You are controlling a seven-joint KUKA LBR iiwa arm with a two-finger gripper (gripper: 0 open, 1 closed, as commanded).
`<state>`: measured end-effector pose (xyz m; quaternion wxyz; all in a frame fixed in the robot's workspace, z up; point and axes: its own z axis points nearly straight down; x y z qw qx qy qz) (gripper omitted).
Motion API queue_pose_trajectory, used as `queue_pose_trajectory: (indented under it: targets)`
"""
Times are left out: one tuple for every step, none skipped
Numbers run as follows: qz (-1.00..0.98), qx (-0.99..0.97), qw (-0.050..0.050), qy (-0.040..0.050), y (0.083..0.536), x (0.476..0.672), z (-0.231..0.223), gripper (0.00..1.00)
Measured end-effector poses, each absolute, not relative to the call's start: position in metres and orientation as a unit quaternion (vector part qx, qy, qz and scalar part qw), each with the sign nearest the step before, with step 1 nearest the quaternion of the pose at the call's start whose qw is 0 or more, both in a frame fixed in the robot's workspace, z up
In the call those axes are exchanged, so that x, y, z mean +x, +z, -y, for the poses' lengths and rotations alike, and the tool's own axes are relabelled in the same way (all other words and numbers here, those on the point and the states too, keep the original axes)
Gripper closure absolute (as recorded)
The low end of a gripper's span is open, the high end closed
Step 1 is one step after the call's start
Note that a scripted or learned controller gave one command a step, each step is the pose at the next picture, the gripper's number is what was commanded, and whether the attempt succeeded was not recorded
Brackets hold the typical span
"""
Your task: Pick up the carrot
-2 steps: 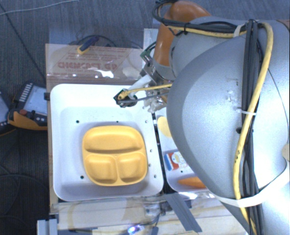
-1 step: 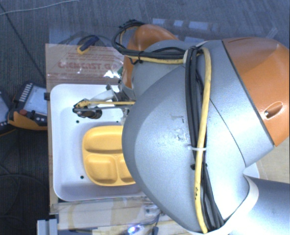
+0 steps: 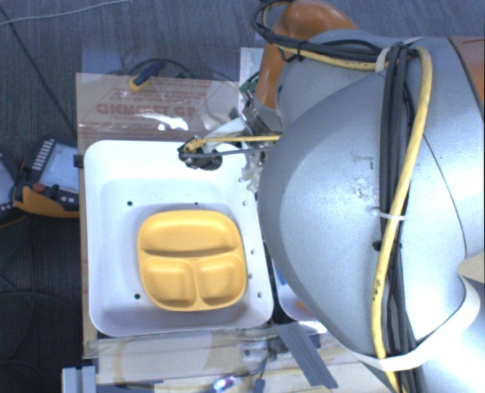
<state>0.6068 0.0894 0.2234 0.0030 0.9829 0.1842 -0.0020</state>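
The grey arm [image 3: 365, 195] bulks over the right side of the camera view and covers almost all of the right bin, hiding what lies in it. Its orange band [image 3: 308, 15] is at the top. Below the band, the wrist and gripper [image 3: 255, 133] reach down near the far edge of the divide between the two bins. A yellow cable and a small dark part [image 3: 200, 154] stick out leftward from the wrist over the far rim of the left bin.
The left white bin [image 3: 111, 178] holds a yellow three-compartment plate [image 3: 148, 252]. A cardboard sheet [image 3: 144, 105] lies beyond the bin. A handheld pendant [image 3: 46, 178] rests on the floor at the left.
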Motion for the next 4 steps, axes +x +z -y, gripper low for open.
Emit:
queue_pose_trajectory:
  targets:
    - [-0.139, 0.99, 0.003, -0.0018, 0.28, 0.618, -0.023, 1.0]
    - [-0.105, 0.995, 0.0, -0.0016, 0.326, 0.602, -0.026, 1.0]
    - [-0.11, 0.994, 0.001, -0.0038, 0.192, 0.506, -0.036, 1.0]
    - [-0.105, 0.994, 0.002, -0.0031, 0.205, 0.483, 0.005, 1.0]
